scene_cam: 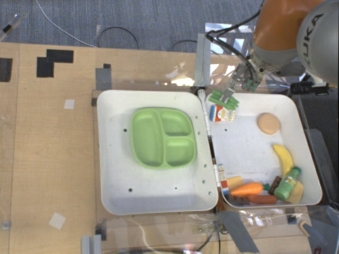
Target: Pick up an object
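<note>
My gripper hangs over the far left corner of the right bin, reaching down from the orange-banded wrist. It is shut on a flat green packet, which is tilted and raised a little above the bin floor. Right below the packet lies a small white carton with red and blue print; I cannot tell whether the two touch. Further objects lie in the same bin: a round tan bun, a banana, a carrot and a green bottle.
A green divided plate lies in the left bin. A dark red sausage, a brown piece and a yellow piece crowd the right bin's near edge. A metal post stands behind the bins' divider.
</note>
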